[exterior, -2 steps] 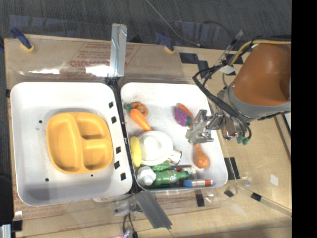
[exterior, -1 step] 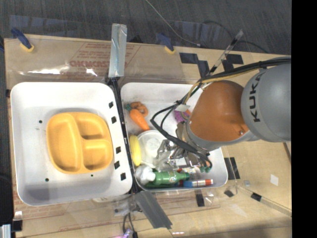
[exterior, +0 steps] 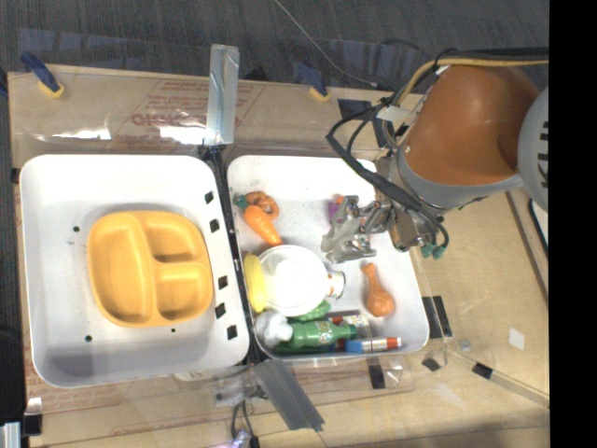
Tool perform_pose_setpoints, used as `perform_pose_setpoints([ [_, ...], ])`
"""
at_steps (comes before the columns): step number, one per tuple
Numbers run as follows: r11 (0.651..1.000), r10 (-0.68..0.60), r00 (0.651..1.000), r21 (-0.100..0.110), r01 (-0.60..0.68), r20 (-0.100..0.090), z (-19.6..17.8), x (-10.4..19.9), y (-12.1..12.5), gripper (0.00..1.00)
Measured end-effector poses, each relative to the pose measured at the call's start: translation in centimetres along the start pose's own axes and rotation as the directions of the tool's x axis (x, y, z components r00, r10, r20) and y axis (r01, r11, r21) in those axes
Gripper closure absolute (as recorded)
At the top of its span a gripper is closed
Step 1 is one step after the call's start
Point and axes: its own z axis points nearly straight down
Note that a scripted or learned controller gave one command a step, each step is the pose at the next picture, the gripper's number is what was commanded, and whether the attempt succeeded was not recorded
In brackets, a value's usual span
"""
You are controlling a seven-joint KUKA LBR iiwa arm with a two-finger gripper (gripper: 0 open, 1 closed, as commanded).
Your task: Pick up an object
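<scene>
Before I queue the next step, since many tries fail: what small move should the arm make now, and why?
Probably a short, straight descent. The gripper hangs in the right bin beside the white bowl, above bare floor, with the chicken drumstick just off to its side. Shifting over the drumstick first looks wise.

Even, fairly bright overhead light washes the left white bin [exterior: 56, 250] nearly featureless, with soft shadow at its lower-left corner and mild overall blur.
</scene>
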Motion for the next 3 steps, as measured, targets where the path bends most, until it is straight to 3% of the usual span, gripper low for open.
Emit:
perform_pose_setpoints([
  [1,0.993,-0.122,0.993,-0.003,0.122,-0.007,-4.1,-6.4,-4.6,1.0],
  [2,0.996,-0.088,0.996,-0.009,0.088,-0.019,5.7,0.5,-2.1,1.0],
  [3,0.999,0.041,0.999,-0.002,-0.041,-0.007,-1.6,-5.8,-4.6,1.0],
])
